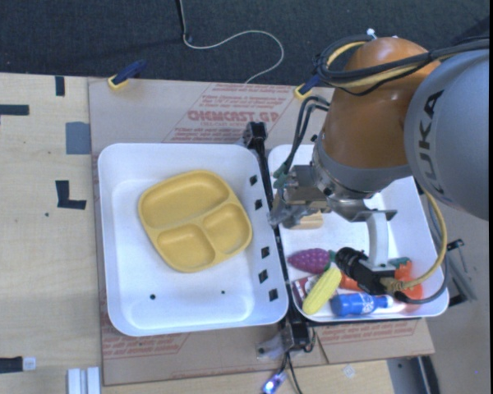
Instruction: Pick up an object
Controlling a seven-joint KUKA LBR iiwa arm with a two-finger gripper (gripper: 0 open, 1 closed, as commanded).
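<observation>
My gripper (289,212) hangs low over the left side of the right bin (423,212), close to the divider between the bins. A small tan block (313,221) lies right beside it, partly hidden under the wrist. I cannot tell whether they touch. Nearer the front of this bin lie a purple bunch of grapes (310,259), a yellow corn cob (321,291), a blue bottle (357,304) and an orange carrot-like piece (404,276). The big grey and orange arm hides much of the bin's back half.
The left bin (119,245) holds a yellow divided plate (195,219) lying flat near its middle. Black clips run along the wall between the bins. Both bins rest on a cardboard sheet (222,113) on the wooden bench.
</observation>
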